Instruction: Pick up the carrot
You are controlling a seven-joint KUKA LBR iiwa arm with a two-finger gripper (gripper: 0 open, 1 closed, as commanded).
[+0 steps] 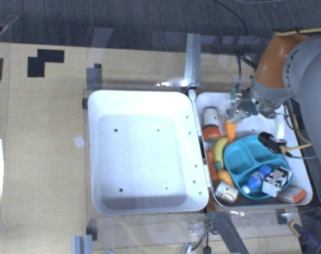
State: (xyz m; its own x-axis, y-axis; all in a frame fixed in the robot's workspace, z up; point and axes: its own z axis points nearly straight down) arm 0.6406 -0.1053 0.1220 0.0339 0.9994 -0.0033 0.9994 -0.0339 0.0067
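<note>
Over right bin (304, 169), jaws (235, 114) touching carrot (231, 129), opening unclear

Two bins sit side by side on the worktop (44, 152). The left bin (141, 152) lies beside the right bin (304, 168), which carries the clutter. In the right bin, a divided tray (245, 155) lies toward the near right. The carrot (231, 129) lies just behind the tray, below the gripper (238, 109). A banana (219, 150) lies left of the tray, a can (210, 116) behind it.
</note>
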